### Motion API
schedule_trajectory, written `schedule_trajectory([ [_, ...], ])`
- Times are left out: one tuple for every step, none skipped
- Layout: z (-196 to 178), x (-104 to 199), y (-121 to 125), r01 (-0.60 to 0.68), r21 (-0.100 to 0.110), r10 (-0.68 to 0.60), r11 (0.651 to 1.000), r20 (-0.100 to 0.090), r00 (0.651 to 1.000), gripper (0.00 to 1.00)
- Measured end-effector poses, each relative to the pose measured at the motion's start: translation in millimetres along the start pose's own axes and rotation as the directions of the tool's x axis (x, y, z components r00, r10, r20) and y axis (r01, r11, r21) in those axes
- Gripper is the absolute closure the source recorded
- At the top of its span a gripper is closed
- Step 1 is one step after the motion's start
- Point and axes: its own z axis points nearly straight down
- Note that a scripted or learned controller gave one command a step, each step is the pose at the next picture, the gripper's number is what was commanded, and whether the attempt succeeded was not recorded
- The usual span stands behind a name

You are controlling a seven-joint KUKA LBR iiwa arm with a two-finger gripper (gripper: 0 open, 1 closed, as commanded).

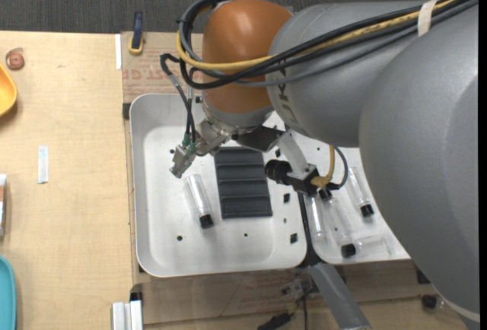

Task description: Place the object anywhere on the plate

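My arm's orange-banded wrist [236, 55] hangs over the back of the left white bin [152, 245], and the gripper [237, 137] under it is mostly covered by the arm. A black ribbed block [243, 184] lies on the bin floor just in front of the wrist. Beside it on the left lies a clear tube with a black cap [199, 201]. A small metal fitting on a cable [183, 161] hangs from the wrist at the tube's far end. An orange dish [4, 93] shows at the far left edge of the bench.
The right bin [380, 249] holds several clear black-capped tubes [358, 195], partly under the arm. Cables loop around the wrist. A wooden bench top [68, 169] lies left of the bins, with a teal object [4, 294] at its lower left corner.
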Motion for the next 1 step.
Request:
schedule_trajectory([
  [81.9,-1.1,-5.1,0.518,-0.002,-0.518,0.855,0.0,0.855,0.0],
])
